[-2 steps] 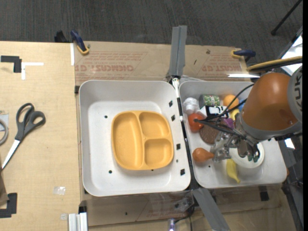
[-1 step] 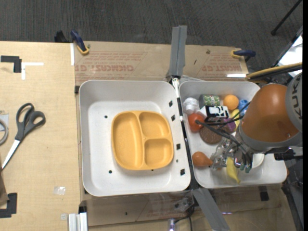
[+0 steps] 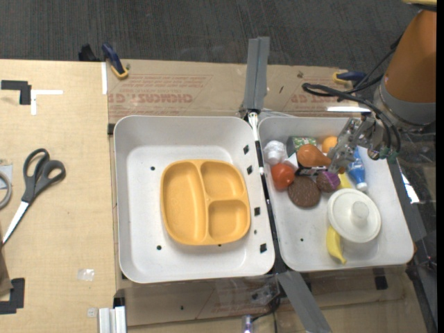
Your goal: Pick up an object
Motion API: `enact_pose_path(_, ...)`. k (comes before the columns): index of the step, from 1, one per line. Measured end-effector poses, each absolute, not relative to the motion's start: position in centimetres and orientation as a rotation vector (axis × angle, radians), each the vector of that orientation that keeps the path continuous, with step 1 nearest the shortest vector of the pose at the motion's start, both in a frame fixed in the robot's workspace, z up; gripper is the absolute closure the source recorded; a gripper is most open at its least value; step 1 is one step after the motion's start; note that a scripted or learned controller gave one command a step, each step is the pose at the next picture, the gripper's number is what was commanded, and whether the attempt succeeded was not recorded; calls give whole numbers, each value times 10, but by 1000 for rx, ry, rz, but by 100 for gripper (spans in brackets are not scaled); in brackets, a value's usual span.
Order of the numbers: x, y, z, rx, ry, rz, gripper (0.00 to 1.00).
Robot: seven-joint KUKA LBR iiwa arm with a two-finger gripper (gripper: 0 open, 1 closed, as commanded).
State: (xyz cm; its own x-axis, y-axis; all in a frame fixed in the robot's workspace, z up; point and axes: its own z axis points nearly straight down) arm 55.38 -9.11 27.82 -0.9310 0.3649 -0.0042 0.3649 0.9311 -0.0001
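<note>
Counter [image 3: 55, 255]: pale wood, with brown cardboard along its upper edge.

Left bin [image 3: 132, 207], centre of frame: white, shallow. Contents: one yellow divided plate [image 3: 205, 202] with three compartments, lying flat in the middle.

Right bin [image 3: 305, 245], right of frame, just beside the left bin. Contents, clustered in its upper half:
- red tomato [image 3: 282, 176], near the bin's left wall
- dark brown round patty [image 3: 304, 192], just below and right of the tomato
- orange pear-shaped item [image 3: 311, 157], above the patty
- purple item [image 3: 328, 181], right of the patty
- blue item [image 3: 357, 173], near the right wall
- white lidded bowl [image 3: 354, 215], lower right
- yellow banana [image 3: 335, 245], touching the bowl's lower left edge

Arm [image 3: 413, 61]: enters at upper right, orange band visible. Gripper [image 3: 345, 151] hangs low over the cluster, above the purple item and beside the orange one. Jaws: whether wide or narrow cannot be told; nothing visibly held between them.

Scissors [image 3: 35, 179]: black-handled, left of frame on the counter.
</note>
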Motion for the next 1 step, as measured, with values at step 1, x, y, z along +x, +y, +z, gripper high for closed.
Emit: enact_pose_path(1, 598, -49, 275, 740, 3050, -2, 100)
